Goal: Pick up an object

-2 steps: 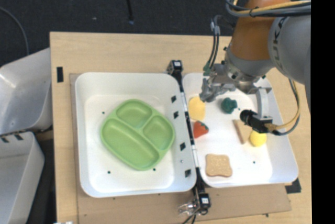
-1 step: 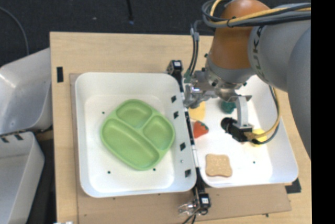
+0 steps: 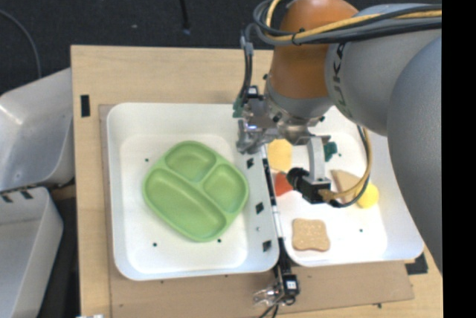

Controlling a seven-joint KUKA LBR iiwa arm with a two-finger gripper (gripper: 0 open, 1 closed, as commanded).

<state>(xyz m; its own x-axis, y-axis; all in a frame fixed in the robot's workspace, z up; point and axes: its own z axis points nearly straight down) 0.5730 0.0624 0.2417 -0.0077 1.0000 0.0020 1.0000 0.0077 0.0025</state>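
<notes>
Gripper (image 3: pixel 277 140) hung over the right bin (image 3: pixel 375 238), up and to the left of the toast slice (image 3: pixel 310 235), close above a yellow disc (image 3: pixel 280 155). Whether it was open or closed could not be told. Red piece (image 3: pixel 281 183) lay just up-left of the toast. Tan wedge (image 3: pixel 343 180) and yellow ball (image 3: pixel 368 195) lay up-right of it. Green divided plate (image 3: pixel 195 190) sat left of the toast, in the left bin (image 3: pixel 126 242).

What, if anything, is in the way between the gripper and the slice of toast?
Nothing visible covers the toast; it lies bare near the right bin's front edge. The gripper hangs farther back, with a red piece on the floor between them.
</notes>
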